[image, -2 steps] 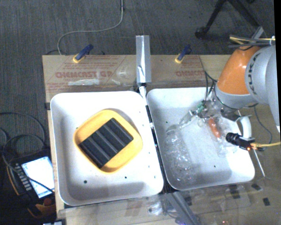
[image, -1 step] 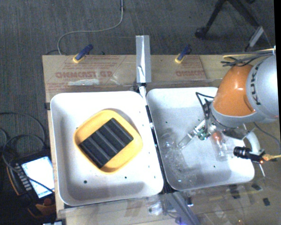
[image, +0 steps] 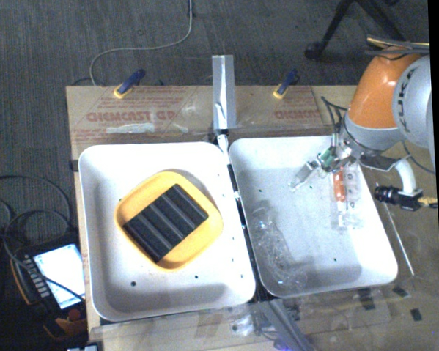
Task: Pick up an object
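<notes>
A gripper is held low over the right bin.

No toy is seen between its spread fingers; the yellow tray is left alone in the left bin.

Two shallow white bins side by side on the desk, left white bin holding a yellow rounded-square object with black ribbed top, right white bin with a clear crumpled plastic item at lower centre, grey-and-orange arm at upper right, tool over the right bin's upper right.
</notes>
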Controlling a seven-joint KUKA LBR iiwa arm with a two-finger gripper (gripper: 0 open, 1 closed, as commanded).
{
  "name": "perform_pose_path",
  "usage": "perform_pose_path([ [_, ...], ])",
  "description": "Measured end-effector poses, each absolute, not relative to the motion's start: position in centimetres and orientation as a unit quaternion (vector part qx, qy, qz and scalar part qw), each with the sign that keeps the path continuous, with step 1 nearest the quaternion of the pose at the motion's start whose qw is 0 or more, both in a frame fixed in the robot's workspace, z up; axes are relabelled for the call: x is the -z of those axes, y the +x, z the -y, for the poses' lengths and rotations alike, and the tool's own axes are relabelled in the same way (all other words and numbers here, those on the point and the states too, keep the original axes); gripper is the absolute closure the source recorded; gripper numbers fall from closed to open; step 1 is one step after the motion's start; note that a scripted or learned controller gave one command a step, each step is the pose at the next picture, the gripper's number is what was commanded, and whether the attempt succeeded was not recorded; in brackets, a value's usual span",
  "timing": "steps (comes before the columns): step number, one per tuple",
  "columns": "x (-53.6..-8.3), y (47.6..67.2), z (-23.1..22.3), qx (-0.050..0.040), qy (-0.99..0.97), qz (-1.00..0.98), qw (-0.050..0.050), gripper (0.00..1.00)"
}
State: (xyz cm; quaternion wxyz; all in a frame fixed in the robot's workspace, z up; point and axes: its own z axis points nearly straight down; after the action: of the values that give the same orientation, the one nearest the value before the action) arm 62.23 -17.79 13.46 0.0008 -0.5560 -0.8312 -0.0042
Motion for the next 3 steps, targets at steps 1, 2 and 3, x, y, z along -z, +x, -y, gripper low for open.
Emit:
perform_pose_path([
  [1,-13.6,62.6,19.4,0.0119,-0.529,0.848,0.015,0.0],
  [2,-13.2,62.6,20.9,0.0042,-0.532,0.846,0.002,0.0],
  [3,-9.1,60.1,21.8,0.0041,-0.522,0.853,-0.006,0.0],
])
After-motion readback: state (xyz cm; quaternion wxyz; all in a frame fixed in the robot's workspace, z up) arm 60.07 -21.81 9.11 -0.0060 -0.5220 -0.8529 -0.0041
